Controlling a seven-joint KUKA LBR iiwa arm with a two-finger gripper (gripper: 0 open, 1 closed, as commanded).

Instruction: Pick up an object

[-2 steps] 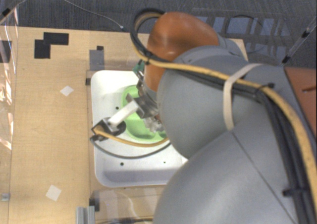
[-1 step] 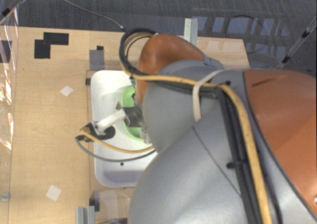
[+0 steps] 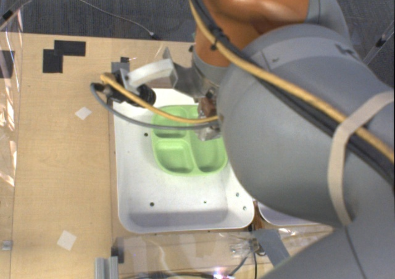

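Observation:
A light green tray with divided compartments [image 3: 182, 153] lies in the left white bin [image 3: 139, 200], toward its far right part. The arm comes in from the right and covers the tray's far right corner. My gripper [image 3: 208, 118] is low over that corner, mostly hidden under the grey wrist and the orange band. I cannot make out anything held in it.
A sliver of the right bin [image 3: 279, 216] shows under the arm. On the wooden bench to the left are a black L-shaped mark [image 3: 62, 54] and two small pale squares [image 3: 83, 112] [image 3: 66, 240]. The left bin's near half is bare white floor.

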